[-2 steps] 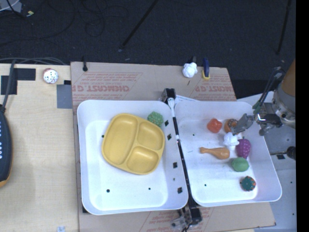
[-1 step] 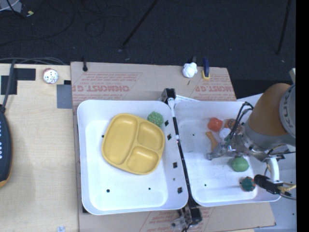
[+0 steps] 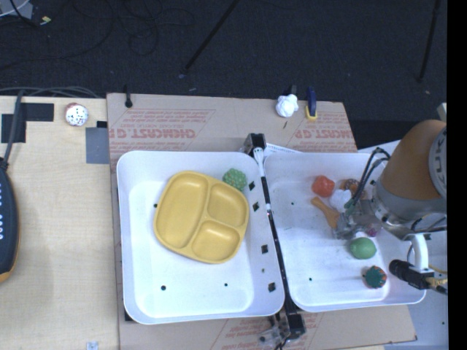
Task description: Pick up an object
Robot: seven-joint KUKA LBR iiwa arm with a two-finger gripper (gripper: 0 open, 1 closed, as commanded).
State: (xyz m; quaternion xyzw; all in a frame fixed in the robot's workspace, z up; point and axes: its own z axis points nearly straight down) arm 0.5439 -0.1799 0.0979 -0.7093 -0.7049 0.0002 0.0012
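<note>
My pincer (image 3: 349, 224) hangs low in the right bin (image 3: 306, 297), my own wrist hiding its tips, so I cannot tell its opening or hold; a green ball (image 3: 362, 249) lies just near, a red object (image 3: 323, 187) farther; a yellow divided plate (image 3: 202, 216) fills the left bin (image 3: 139, 268).

Two bins side by side

A divided plate (image 3: 202, 216) lay in the left bin (image 3: 139, 283); the gripper (image 3: 350, 224) sat in the right bin (image 3: 306, 283), a ball (image 3: 362, 249) just beside it.

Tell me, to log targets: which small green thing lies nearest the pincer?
The light green ball, just below the pincer; the dark green one and the left-bin one lie farther.
</note>
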